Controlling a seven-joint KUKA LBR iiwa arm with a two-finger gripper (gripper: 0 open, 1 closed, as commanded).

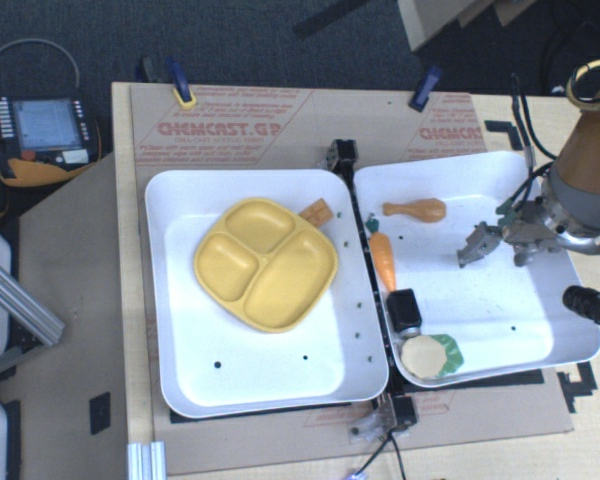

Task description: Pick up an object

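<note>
My gripper (500, 249) hangs over the right part of the right bin (500, 328), its fingers spread open with nothing between them. Left of it, near the bin's back, lies a tan drumstick (416, 209). An orange carrot (382, 261) rests along the bin's left wall, well apart from the gripper. Below the carrot sits a small black block (403, 310), and a round cream disc with a green edge (430, 356) fills the bin's near left corner.
The left bin (180, 338) holds a yellow divided plate (266, 264) with a small brown block (317, 211) at its back right edge. Black clamps (342, 154) sit on the divider between the bins. Cables run behind the arm at right.
</note>
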